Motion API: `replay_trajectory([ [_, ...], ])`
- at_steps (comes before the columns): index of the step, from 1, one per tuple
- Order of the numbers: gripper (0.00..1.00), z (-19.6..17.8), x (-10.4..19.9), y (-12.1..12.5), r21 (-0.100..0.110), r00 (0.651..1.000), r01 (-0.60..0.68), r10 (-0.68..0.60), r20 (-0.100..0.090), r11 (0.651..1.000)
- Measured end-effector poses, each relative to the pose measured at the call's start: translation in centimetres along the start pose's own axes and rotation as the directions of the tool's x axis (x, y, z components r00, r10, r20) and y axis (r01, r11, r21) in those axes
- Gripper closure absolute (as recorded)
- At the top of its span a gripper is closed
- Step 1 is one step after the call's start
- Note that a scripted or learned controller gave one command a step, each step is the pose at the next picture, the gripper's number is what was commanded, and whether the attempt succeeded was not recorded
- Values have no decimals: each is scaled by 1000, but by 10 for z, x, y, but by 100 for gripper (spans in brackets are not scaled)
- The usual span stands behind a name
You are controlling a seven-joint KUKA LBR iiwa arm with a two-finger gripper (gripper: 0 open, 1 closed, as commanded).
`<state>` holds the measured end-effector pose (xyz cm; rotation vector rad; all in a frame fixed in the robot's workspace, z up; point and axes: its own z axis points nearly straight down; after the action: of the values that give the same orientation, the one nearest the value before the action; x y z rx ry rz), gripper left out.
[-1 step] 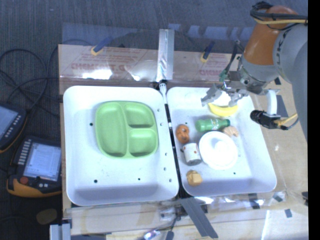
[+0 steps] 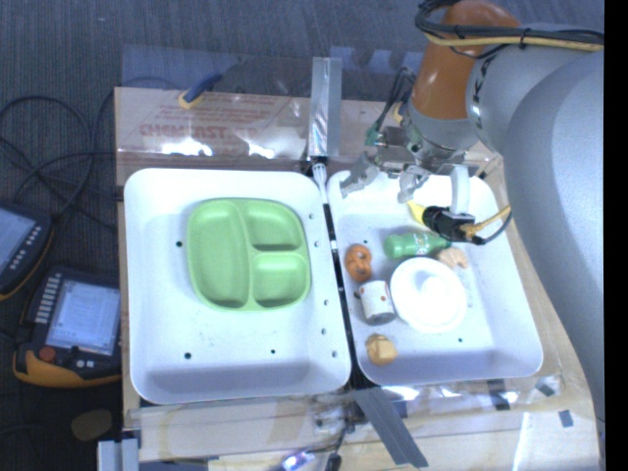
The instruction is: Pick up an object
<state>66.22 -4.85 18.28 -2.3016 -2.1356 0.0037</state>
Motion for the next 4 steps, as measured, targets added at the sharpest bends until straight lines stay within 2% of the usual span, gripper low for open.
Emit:
replay_trajectory([
  [1,0,19,-46,9,0,982,-190,190,1,982],
  [2,0,65,-71,-37,-27,995,-97,97,0,995],
  [3,0,83,-67,-37,-35,983,-184,184,-4,982],
  [4,0,93,-63,-69,-16,994,-108,108,1,994],
])
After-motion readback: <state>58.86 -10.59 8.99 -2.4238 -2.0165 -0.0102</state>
